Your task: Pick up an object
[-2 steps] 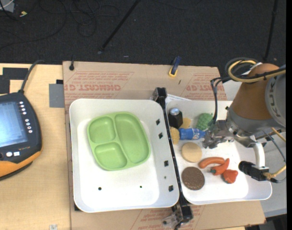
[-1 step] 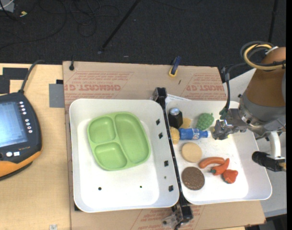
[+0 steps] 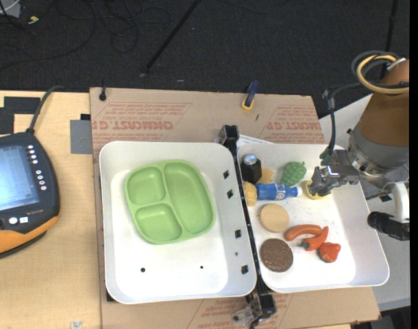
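The right bin (image 3: pixel 363 266) holds several small items. Among them are a green bumpy toy (image 3: pixel 294 172), a blue bottle (image 3: pixel 275 192) lying on its side, a dark can (image 3: pixel 251 165), a tan disc (image 3: pixel 274 217) and a brown disc (image 3: pixel 276 254). There are also an orange sausage shape (image 3: pixel 302 232) and a red pepper (image 3: pixel 327 249). My gripper (image 3: pixel 321 182) hangs low at the bin's upper right, directly over a small yellow object (image 3: pixel 317 193) that it partly hides. The green toy lies just left of it.
The left bin (image 3: pixel 120 266) carries a green divided plate (image 3: pixel 169 201). A yellow piece (image 3: pixel 249 195) lies by the wall between the bins. A tablet-like pendant (image 3: pixel 17 190) rests at the far left, and a blue and yellow clamp (image 3: pixel 249 96) at the back.
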### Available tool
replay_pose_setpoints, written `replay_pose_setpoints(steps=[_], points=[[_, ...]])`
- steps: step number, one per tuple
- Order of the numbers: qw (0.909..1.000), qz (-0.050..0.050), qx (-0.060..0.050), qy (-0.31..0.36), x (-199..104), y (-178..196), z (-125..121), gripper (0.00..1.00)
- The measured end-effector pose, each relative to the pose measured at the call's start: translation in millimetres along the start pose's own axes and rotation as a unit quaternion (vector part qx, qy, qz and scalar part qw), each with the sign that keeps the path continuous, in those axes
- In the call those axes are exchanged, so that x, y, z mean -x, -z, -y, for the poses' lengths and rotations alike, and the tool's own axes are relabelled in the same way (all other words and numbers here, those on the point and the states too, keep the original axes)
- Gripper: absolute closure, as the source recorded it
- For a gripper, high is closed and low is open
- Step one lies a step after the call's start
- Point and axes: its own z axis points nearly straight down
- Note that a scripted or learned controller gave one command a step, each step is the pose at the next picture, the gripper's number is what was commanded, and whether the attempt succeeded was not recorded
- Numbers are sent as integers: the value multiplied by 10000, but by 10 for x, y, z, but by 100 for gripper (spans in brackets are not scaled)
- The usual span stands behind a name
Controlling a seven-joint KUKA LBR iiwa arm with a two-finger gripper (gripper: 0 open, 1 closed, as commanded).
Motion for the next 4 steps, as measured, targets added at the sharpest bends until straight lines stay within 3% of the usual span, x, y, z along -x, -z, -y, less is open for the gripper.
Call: replay_pose_setpoints(steps=[2,4], points=[[10000,-9,-9,26,-1095,-92,-549,100],[10000,-5,-7,14,-1809,71,-890,100]])
